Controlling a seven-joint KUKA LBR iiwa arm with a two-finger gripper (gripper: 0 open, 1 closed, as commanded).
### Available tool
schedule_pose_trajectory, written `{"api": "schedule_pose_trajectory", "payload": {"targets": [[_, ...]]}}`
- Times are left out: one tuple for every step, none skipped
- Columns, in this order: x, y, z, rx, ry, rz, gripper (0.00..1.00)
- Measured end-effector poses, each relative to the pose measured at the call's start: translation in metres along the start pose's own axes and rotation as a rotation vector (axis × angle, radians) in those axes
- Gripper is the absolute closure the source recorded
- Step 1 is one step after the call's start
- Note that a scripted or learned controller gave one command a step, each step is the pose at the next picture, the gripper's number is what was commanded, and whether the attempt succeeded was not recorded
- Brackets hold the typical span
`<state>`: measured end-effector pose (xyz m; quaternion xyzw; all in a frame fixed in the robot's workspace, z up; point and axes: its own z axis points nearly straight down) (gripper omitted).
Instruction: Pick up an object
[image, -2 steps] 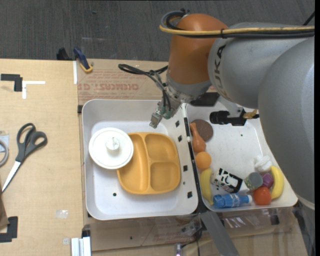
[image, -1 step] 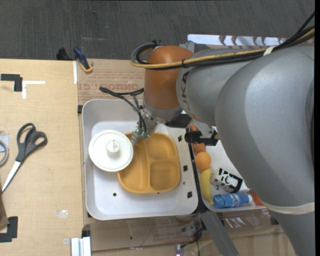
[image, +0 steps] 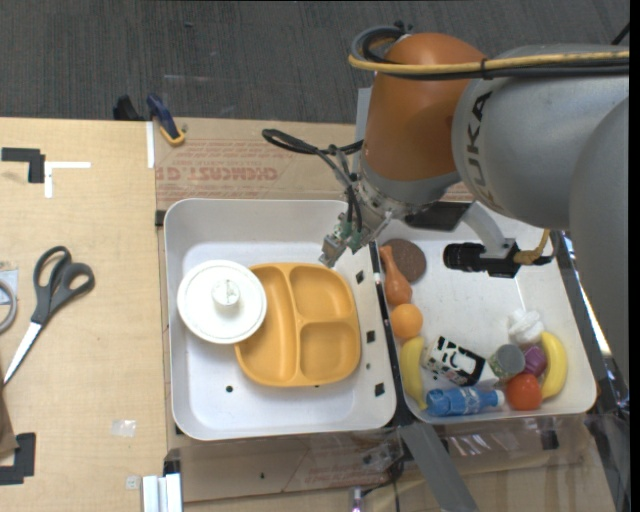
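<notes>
We see arm (image: 520, 130) covering right bin (image: 575, 300) back corner; gripper (image: 345, 240) fingers too small to read.

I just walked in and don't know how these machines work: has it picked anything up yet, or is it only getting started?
Nothing looks picked up yet. The gripper hangs above the wall between the two bins, near the yellow divided plate, with no object visibly in it. The white lid lies on the plate's edge, and the orange, bananas and blue bottle lie in the right bin. The whole pick remains.
</notes>
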<state>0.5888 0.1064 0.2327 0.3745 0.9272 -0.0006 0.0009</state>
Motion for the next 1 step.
{"api": "schedule_pose_trajectory", "payload": {"targets": [[0.0121, 0.0209, 0.1180, -0.008, -0.005, 0.157, 1.00]]}}
